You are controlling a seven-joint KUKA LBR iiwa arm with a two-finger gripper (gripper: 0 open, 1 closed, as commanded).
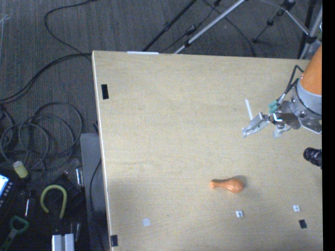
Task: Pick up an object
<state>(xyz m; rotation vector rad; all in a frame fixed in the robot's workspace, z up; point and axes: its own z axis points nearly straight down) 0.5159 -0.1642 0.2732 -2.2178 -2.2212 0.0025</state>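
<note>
My arm reaches in from the right edge, its orange band showing above the grey wrist, and my claw hangs over the pale wooden surface with its metal fingers pointing left and slightly down. The fingers look spread a little, with nothing between them, so the claw is open and bare. Just above and left of the fingertips a thin white stick lies on the wood, close by the claw but apart from it. The thing to pick up, a small orange object shaped like a gourd, with a round bulb at its right and a narrow neck tapering left, lies flat on the surface well below my claw and a bit to its left, near the lower middle of the board. A few small white and black markers sit on the wood further down toward the lower right. Beyond the left edge of the surface, on the dark carpet, black cables coil, and a green U-shaped tool lies beneath them.
</note>
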